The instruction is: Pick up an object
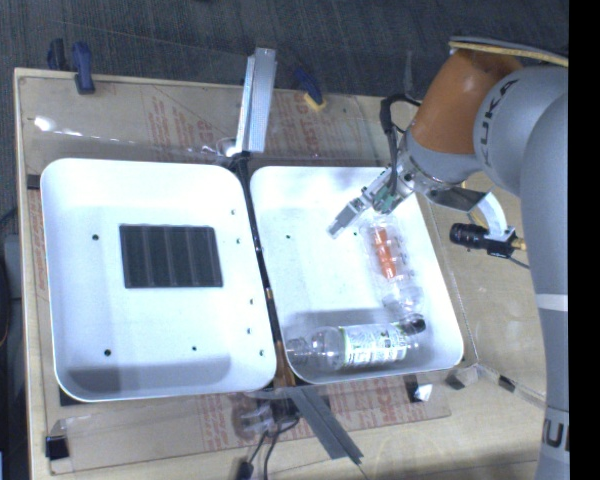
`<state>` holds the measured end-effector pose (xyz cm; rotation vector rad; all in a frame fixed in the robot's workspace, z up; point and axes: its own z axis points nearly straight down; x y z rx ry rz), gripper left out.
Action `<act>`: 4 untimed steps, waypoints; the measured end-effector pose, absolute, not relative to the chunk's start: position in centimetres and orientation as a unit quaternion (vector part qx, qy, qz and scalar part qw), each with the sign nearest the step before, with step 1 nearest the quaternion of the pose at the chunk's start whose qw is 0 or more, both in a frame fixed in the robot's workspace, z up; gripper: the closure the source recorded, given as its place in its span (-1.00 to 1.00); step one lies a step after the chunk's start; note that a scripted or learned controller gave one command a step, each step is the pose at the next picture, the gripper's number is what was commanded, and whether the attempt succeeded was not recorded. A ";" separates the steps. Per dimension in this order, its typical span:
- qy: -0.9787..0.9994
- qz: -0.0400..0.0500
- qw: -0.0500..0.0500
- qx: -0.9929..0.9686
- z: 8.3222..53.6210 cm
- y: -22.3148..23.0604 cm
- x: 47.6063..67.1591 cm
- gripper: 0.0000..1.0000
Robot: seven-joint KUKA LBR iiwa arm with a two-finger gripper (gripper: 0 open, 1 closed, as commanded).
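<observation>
Counter [130, 423] of pale board on dark carpet, carrying two white bins: left bin [80, 338] with one dark ribbed panel [171, 256], right bin [310, 203] with two clear bottles. One bottle [352, 346] lies along the right bin's near wall; the other [391, 264], orange-labelled, lies along its right side, outline hard to trace. End effector [352, 214] hangs over the right bin's middle, just left of the orange-labelled bottle's top; finger state cannot be told.

arm [525, 118] | grey casing | letters "KU" (rest cut off) | bottle labels unreadable
</observation>
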<state>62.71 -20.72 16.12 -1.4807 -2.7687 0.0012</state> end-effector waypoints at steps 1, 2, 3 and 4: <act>-0.906 0.000 0.000 -0.424 9.2 -20.5 65.8 -1.00; -0.896 0.000 -0.001 -0.444 17.0 -20.8 63.1 -1.00; -0.853 0.001 0.002 -0.522 11.1 -20.8 58.5 -1.00; -0.826 0.001 0.000 -0.564 18.1 -21.1 57.2 -1.00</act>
